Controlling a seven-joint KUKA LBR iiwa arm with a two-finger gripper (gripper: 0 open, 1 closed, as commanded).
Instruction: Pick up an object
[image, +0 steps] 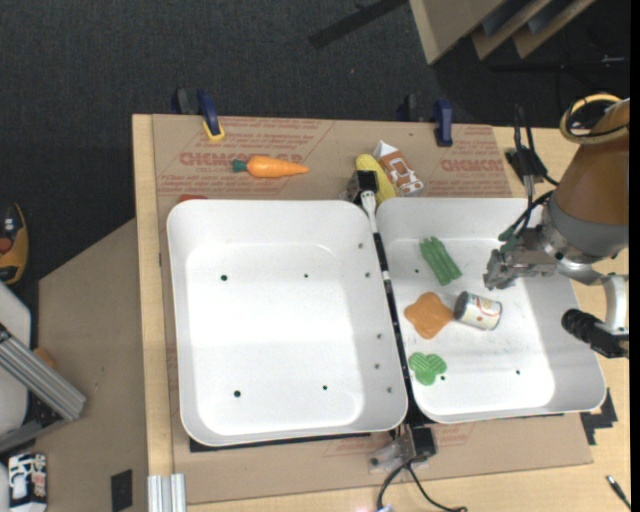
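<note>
Gripper (497, 268) just right of small can (478, 311) in right bin (570, 390); jaws' state unclear. Risk: can rolls off, grasp misses.

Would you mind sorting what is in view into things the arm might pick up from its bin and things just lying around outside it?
Candidates in the right bin:
green strip
orange piece
small can
green leafy piece
The gripper is above this bin.

Lying about:
carrot behind the left bin
yellow and red-white items beside it
blue clamps
</note>
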